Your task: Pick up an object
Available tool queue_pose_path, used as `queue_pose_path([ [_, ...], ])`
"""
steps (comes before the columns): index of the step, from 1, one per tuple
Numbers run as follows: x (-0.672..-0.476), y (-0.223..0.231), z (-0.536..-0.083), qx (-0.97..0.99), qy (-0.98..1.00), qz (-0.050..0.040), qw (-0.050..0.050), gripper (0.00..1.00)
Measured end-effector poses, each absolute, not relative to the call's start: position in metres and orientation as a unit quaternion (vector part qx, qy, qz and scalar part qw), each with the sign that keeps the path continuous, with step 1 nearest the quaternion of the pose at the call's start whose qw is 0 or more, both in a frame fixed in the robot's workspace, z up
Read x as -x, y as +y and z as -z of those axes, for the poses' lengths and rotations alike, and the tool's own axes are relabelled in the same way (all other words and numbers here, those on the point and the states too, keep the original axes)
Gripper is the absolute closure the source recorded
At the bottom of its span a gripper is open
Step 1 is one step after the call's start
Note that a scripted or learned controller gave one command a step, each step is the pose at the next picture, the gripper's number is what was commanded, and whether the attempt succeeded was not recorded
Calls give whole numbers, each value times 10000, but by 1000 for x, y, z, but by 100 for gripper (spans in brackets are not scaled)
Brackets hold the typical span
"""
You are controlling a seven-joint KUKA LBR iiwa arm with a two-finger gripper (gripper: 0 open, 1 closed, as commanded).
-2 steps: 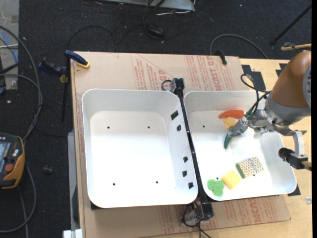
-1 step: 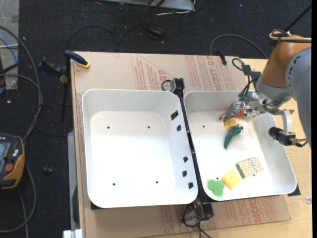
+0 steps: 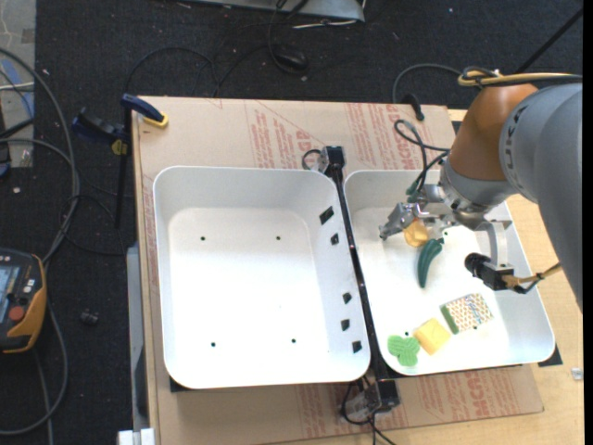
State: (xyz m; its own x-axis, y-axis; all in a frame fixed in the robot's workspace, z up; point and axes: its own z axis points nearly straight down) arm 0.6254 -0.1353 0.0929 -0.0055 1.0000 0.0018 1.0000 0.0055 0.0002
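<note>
My gripper (image 3: 409, 223) hangs over the upper middle of the right bin (image 3: 519, 341), with the grey arm and its orange band coming in from the right. A small yellow-orange object (image 3: 417, 235) lies directly under the gripper, partly hidden by it; whether it is held I cannot tell. A dark green curved object (image 3: 428, 260) lies just below it, tilted. Toward the bin's front are a green patterned block (image 3: 466, 311), a yellow block (image 3: 431, 334) and a small bright green object (image 3: 403, 347).
The left bin (image 3: 185, 193) stands beside the right one, with a black divider strip (image 3: 350, 248) along their shared edge. Both sit on a cardboard sheet (image 3: 278, 123). Cables and a clamp (image 3: 144, 109) lie behind the bench.
</note>
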Motion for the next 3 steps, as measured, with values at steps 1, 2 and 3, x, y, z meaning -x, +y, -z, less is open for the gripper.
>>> queue_pose_path([
  [1,-625,-139,-103,7069,-7073,4,-7,100],
  [2,-601,-88,-204,7056,-7086,33,-33,100],
  [3,-617,10,-192,7041,-7101,6,8,100],
])
